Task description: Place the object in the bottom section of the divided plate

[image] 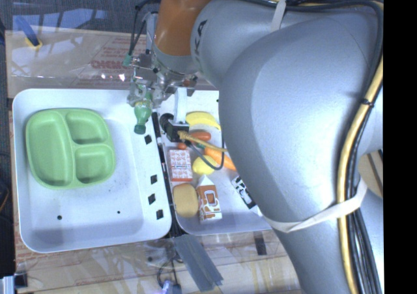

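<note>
Reaching in from the right, the grey arm (293,103) with its orange band (179,19) carries the hand (142,100) over the right edge of the left bin (78,221), close to the wall between the two bins. A small green bottle (141,117) hangs upright at the fingertips, its neck up between the fingers, so the hand appears closed on it, with the bottle clear of the bin floor. The green divided plate (68,148) lies flat in the left half of that bin, well apart from the bottle; it has one long section on its left and two smaller ones on its right. The right bin (215,224), partly covered by the arm, holds a banana (202,119), a carrot (210,150), a small red and white packet (180,163), a bread roll (185,199) and a little carton (208,203), crowded together. Both bins sit on the tabletop (58,58).
</note>
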`<state>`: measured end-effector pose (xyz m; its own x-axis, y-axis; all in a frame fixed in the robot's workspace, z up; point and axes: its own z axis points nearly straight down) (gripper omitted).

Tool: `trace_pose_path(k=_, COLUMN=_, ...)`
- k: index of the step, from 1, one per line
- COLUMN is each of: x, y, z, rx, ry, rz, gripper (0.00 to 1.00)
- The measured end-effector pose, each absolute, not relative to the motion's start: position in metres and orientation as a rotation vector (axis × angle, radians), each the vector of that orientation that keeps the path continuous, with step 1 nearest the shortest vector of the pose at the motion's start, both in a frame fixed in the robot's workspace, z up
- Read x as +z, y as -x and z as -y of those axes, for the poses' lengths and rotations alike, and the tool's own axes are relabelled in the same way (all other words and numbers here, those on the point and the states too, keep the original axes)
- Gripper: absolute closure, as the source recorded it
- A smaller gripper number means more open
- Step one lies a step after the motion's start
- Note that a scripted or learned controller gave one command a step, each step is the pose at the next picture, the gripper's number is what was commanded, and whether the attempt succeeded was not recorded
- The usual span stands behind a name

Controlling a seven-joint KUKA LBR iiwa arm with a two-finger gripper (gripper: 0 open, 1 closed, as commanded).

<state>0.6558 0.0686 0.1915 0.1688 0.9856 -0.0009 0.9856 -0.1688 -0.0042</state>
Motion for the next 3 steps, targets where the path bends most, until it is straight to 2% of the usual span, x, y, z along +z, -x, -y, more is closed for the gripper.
trace_pose_path(k=1, x=0.191, y=-0.656, z=-0.151, rx=0.005, ry=2.194, rz=2.246, gripper=1.0)
trace_pose_path(k=2, x=0.117, y=-0.654, z=-0.214, rx=0.009, ry=2.116, rz=2.317, gripper=1.0)
trace_pose_path(k=3, x=0.183, y=-0.603, z=-0.202, rx=0.007, ry=2.057, rz=2.371, gripper=1.0)
